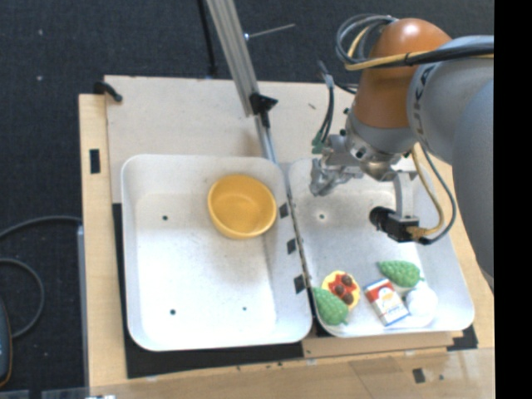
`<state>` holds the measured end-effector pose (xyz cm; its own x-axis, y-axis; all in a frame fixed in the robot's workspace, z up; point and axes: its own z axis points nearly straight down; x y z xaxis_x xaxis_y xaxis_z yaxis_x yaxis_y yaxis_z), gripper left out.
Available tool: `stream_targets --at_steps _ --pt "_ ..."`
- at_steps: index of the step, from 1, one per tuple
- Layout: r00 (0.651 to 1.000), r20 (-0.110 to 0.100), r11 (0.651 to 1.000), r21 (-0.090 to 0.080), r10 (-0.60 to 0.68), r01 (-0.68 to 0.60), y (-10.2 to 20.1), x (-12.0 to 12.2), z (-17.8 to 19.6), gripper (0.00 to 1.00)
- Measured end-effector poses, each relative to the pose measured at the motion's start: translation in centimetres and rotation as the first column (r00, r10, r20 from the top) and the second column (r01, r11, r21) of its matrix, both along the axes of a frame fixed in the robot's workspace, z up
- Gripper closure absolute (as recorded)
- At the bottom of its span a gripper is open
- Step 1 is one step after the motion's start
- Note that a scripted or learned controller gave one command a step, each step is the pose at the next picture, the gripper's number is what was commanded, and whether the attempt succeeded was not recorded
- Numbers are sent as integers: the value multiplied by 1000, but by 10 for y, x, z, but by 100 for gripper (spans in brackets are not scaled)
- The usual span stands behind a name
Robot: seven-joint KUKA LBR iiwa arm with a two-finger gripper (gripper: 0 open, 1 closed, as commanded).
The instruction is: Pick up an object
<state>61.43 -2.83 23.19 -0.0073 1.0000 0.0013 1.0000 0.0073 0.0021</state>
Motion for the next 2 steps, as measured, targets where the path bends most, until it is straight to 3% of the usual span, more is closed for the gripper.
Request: stream_targets --at_steps 2 --pt "1000 0 1000 0 1 -1 104 24 16 100"
